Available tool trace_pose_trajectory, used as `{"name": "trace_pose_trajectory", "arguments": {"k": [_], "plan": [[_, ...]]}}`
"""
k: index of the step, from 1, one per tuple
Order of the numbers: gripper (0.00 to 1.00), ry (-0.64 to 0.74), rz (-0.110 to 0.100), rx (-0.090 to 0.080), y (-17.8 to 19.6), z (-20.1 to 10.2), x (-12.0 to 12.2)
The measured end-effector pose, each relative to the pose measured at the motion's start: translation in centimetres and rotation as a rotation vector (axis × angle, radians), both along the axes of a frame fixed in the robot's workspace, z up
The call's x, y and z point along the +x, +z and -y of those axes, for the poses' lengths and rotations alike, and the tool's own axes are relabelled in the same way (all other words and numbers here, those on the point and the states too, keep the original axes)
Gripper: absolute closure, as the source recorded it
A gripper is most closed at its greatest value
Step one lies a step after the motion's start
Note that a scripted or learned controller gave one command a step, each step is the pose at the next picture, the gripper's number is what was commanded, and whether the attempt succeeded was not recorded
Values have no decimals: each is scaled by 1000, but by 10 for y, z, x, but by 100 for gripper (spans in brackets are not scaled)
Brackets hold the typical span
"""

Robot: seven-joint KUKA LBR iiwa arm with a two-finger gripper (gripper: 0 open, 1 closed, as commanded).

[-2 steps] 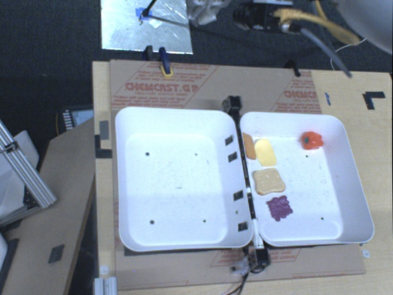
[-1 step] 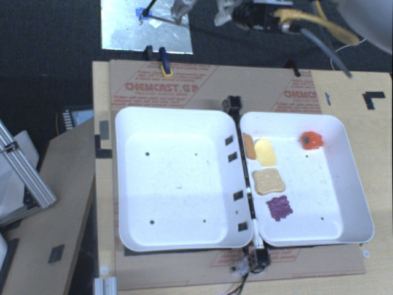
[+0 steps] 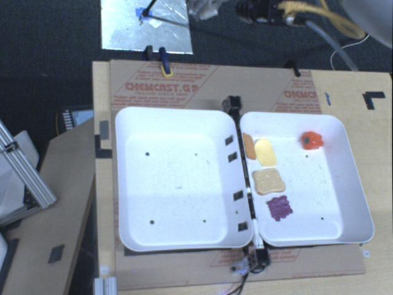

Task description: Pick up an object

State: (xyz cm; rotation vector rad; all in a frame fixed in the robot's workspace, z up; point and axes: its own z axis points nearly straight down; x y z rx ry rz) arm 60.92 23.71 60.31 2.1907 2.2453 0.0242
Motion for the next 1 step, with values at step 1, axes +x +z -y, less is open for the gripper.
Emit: {"name": "trace_pose_trajectory", "arguments": {"k": [1], "plan": [[0,0,-1,0,0,0,0]]}}
